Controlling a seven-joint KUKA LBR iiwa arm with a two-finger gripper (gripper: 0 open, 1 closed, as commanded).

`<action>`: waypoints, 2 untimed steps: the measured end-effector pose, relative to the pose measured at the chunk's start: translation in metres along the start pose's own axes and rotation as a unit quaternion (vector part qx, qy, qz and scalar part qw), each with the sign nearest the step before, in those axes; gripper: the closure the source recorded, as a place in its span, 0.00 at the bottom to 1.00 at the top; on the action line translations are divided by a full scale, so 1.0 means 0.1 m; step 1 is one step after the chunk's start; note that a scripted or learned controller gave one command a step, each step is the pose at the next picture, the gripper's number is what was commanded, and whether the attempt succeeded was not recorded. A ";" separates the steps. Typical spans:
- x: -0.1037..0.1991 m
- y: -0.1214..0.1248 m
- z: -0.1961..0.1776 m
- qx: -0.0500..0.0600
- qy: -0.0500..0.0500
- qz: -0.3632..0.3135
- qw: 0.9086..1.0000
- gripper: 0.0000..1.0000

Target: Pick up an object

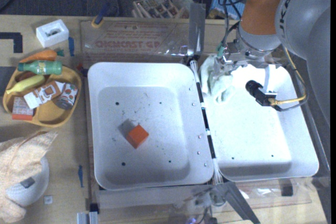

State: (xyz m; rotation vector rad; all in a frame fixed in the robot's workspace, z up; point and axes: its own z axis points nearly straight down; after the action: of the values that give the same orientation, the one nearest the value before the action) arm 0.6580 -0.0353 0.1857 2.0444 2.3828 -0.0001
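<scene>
One orange block (137,136) is seen in the left bin (100,86); a pale cloth (219,83) lies under the gripper (227,62), whose jaws' state cannot be told. Descent should be centred over the cloth.

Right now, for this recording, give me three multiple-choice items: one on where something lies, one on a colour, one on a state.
1. Where does the block lie?
A. In the left bin
B. In the right bin
C. On the bench outside both bins

2. What colour is that block?
A. Blue
B. Orange
C. Green

3. How does the gripper stand to the block?
A. Closed around it
B. Touching its top
C. Apart from it, over the other bin

Answers: 1 A, it rests on the floor of the left bin. 2 B, its faces are orange. 3 C, the gripper is over the right bin near a pale cloth, far from the block.
</scene>
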 end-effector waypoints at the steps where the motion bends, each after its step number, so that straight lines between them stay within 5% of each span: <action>1: -0.23 0.06 -0.29 -0.001 -0.001 -0.080 0.997 1.00; 2: -0.03 0.09 -0.42 -0.001 0.000 0.007 1.000 1.00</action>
State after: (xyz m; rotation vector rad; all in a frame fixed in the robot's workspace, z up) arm 0.6671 -0.0368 0.2276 2.0610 2.3659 0.0012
